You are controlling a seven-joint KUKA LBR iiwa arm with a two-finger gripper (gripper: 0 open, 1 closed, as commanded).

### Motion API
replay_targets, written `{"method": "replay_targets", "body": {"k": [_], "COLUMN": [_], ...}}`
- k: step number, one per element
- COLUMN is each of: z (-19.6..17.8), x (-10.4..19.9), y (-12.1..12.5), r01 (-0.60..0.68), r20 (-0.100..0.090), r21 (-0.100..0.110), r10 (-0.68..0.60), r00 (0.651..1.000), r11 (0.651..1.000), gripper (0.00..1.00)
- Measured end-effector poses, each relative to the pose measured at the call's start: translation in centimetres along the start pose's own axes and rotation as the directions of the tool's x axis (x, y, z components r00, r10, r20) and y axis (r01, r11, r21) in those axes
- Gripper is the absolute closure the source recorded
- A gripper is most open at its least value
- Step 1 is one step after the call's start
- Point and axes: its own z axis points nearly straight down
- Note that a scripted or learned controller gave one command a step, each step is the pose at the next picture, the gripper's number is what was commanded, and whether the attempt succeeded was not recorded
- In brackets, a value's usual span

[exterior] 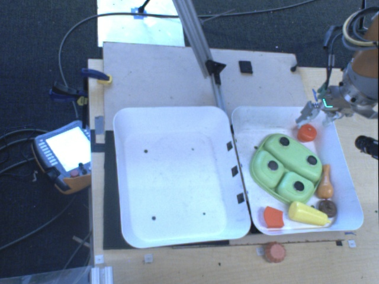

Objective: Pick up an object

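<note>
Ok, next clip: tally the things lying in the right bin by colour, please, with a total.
Green: 1, the sectioned tray
Orange or red: 2, the round piece under the pincer and the block
Yellow: 1, the cone
Tan: 1, the gourd-shaped piece
Brown: 1, the small round piece
Total: 6

No lettering, brand, number or sign can be read on the bench: the lit screen of the orange-and-grey handheld control pendant (64,155), far across from the gripper, shows too blurred to make out.
</note>
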Motion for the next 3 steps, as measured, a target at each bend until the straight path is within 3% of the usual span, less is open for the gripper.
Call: {"method": "replay_targets", "body": {"k": [1,3], "z": [-0.2,8.6], "x": [0.0,-0.6], "y": [0.1,-0.2], "r01": [0.001,-0.002], "r20": [0.001,0.000], "r21": [-0.003,0.000], "r10": [-0.001,0.002], "r00": [1.000,1.000], "r11": [1.000,1.000], "gripper": [0.00,0.00]}}
